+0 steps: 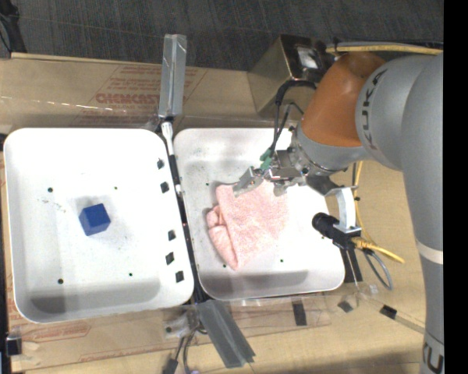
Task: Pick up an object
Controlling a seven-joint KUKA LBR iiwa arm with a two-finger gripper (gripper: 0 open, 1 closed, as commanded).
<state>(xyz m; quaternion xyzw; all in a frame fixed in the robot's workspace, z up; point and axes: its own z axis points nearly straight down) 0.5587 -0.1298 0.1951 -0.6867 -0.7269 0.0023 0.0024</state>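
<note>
Camera view looks down at a slant on two shallow white bins sitting side by side on a sheet of brown cardboard (78, 92). From where I stand, the left bin (31, 154) holds a single blue cube (94, 218), resting flat on the floor a little left of the bin's middle and well apart from every wall.

The right bin (316, 267) holds a pink cloth (248, 223), crumpled into a loose heap. It lies left of the bin's centre, its bunched, folded edge towards the wall shared with the left bin and its flatter part spreading right and far. The cloth rests on the bin floor and nothing lifts it.

The grey arm (398, 115) comes in from the right, with its orange band (335, 107) hanging above the far right part of the right bin. The gripper (264, 184) is low over the far edge of the pink cloth. Its fingers stand apart, one pointing left over the cloth's far corner and the other just right of it, so the pincer looks wide with no fold caught between. Whether the tips actually touch the fabric or hover just over it, I cannot tell from this angle.

The cube and the gripper are well apart, in separate bins.
</note>
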